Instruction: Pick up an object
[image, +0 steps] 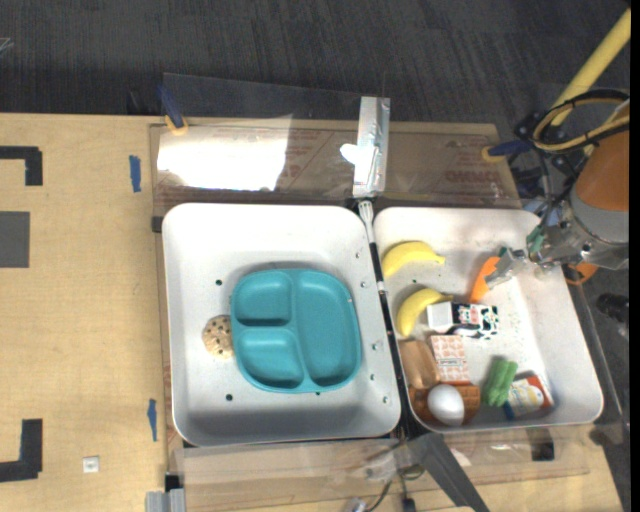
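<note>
The gripper hovers over the right bin, beside a carrot; whether it is wide or narrow, I cannot tell. A teal tray sits in the left bin.

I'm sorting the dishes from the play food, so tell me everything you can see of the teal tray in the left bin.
The teal tray is a rounded-rectangle divided plate, looking like smooth moulded plastic, with three compartments: one small at upper left, one larger at lower left, one long down the right side. All three look bare. It lies flat and upright, turned slightly, near the middle of the left bin. A speckled cookie sits against its left edge.
</note>
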